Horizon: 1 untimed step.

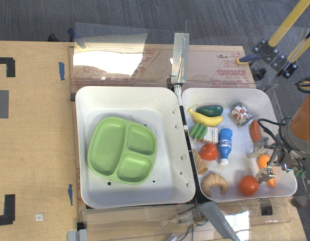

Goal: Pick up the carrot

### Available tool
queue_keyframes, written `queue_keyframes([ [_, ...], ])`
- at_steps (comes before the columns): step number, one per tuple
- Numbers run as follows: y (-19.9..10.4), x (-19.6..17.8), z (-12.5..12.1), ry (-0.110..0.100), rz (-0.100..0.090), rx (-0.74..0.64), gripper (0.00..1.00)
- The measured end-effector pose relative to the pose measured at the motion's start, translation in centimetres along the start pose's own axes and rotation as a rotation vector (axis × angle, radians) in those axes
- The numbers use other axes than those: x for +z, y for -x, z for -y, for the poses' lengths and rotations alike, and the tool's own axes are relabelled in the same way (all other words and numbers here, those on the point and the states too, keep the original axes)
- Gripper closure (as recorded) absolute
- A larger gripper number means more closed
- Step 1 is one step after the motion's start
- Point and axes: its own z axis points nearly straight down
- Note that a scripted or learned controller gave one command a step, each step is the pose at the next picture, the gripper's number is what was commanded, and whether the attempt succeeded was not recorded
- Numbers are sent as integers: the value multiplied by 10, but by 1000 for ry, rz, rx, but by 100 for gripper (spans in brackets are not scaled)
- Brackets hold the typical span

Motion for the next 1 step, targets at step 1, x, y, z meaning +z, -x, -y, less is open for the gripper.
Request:
queue_keyframes([
  [1, -8, 0, 2, -1, 3, 333, 0],
])
